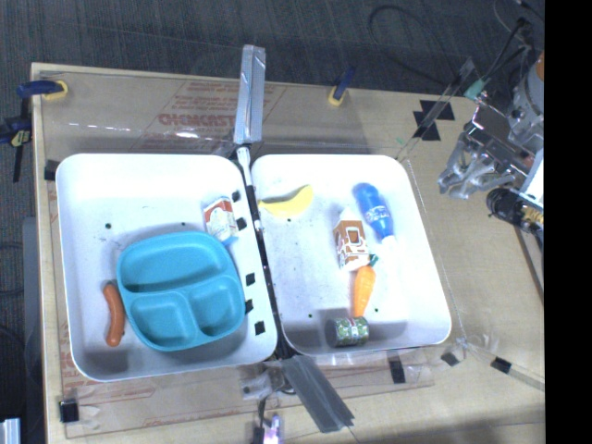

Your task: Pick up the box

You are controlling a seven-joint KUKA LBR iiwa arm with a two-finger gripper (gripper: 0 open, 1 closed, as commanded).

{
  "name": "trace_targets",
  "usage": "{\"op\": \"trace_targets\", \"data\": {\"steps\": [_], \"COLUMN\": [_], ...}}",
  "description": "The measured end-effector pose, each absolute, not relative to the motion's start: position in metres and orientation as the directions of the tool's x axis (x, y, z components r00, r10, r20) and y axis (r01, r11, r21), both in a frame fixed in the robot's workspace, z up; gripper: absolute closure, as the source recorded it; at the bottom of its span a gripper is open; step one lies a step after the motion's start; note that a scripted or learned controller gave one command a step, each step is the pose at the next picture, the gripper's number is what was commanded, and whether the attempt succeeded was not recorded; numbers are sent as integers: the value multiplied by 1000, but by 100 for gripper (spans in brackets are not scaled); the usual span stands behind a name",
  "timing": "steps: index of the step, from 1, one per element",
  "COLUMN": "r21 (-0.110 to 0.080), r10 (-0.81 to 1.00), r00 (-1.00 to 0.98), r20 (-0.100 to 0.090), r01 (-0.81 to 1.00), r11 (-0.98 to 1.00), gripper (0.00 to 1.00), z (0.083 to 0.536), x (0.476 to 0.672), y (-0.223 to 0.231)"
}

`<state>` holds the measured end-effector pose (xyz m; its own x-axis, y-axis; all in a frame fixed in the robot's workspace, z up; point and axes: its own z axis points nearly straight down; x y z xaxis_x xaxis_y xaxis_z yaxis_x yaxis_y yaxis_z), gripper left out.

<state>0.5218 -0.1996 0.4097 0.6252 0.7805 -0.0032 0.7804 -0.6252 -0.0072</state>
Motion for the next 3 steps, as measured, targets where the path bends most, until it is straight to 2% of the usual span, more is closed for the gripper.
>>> {"op": "trace_targets", "data": {"steps": [2, 3], "r21": [-16, -5], "r10": [795, 641], "r00": [607, 768], "r20": [-8, -4], "r01": [795, 641], "r11": [-607, -768], "gripper": [100, 100], "z": [429, 340], "x": [524, 476], "y": [-196, -191]}}
